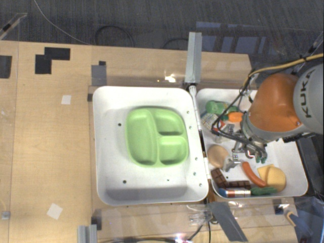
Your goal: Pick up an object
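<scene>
Camera view looks down on a pale wooden bench [45, 151] with a few black marks near its 10 o'clock corner and small pale squares on its left part; beyond its far edge lies dark grey carpet [126, 9] with a thin cable across it; two white bins sit side by side, split by a grey metal post [193, 59] at 12 o'clock. Left bin [109, 186] holds one green tray [156, 136] with three sections, sitting at its centre. Right bin [298, 181] holds several toy foods: one green piece [215, 107] at its 11 o'clock; one small orange piece [235, 117] just beside the wrist; one tan egg-like piece [217, 155] at 9 o'clock; one brown bar [217, 177] at 7 o'clock; one dark stick [235, 192] along the near wall; one red-orange carrot [251, 173] with a green end, touching one yellow piece [273, 176] at 5 o'clock. Arm comes in from 3 o'clock, its orange band [273, 105] over the right bin's middle; the gripper [238, 158] points down between the egg piece and the carrot; whether its fingers are apart or together, I cannot tell; nothing is seen held.
</scene>
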Available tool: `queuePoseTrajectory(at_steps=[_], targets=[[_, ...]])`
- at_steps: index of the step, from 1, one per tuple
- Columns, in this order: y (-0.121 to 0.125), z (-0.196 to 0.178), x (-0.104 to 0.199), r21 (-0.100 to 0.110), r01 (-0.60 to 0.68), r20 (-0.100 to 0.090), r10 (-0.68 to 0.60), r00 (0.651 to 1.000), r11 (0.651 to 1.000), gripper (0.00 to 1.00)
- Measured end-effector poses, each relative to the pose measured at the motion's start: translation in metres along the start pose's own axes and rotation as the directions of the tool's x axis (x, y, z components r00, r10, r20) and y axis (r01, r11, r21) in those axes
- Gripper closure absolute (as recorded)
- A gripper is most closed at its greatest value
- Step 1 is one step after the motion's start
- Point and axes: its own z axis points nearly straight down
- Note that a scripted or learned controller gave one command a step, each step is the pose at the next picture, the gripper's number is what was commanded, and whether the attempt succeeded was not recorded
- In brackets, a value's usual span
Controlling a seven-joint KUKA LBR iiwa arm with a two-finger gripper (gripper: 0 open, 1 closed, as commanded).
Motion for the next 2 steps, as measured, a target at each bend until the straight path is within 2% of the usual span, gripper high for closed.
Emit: queuePoseTrajectory(at_steps=[1,2], targets=[[-0.011,0.003,-0.077,-0.001,-0.019,-0.004,0.019,1.000,1.000,0.00],[-0.012,-0.001,0.026,-0.001,0.101,-0.005,-0.101,0.995,0.995,0.00]])
